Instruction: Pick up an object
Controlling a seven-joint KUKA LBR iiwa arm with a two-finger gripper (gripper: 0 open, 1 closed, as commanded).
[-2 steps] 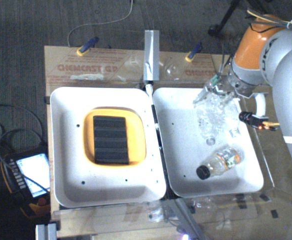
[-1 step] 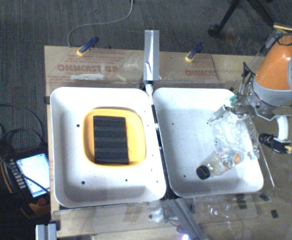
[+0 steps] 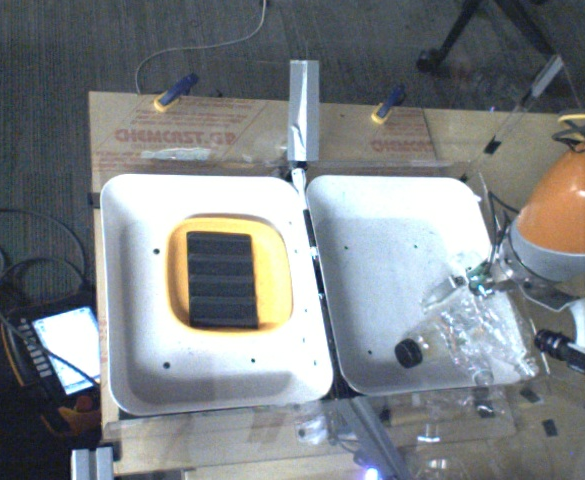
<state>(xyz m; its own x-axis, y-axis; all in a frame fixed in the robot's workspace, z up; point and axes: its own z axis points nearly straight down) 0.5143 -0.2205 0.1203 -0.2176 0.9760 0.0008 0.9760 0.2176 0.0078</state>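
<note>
A plywood bench (image 3: pixel 122 138) bears two shallow white plastic bins side by side. The left bin (image 3: pixel 132 268) holds a yellow rounded tray with a black ribbed block set in it (image 3: pixel 227 276), lying flat near the bin's middle. The right bin (image 3: pixel 392 238) holds a crumpled clear plastic item (image 3: pixel 472 328) against its right wall and a small black round cap (image 3: pixel 408 352) just beside it, near the front edge. The grey arm with the orange band (image 3: pixel 557 218) reaches in over the right bin's right rim. Its gripper (image 3: pixel 477 283) sits above the clear plastic; whether the jaws are spread or pressed together cannot be told.
</note>
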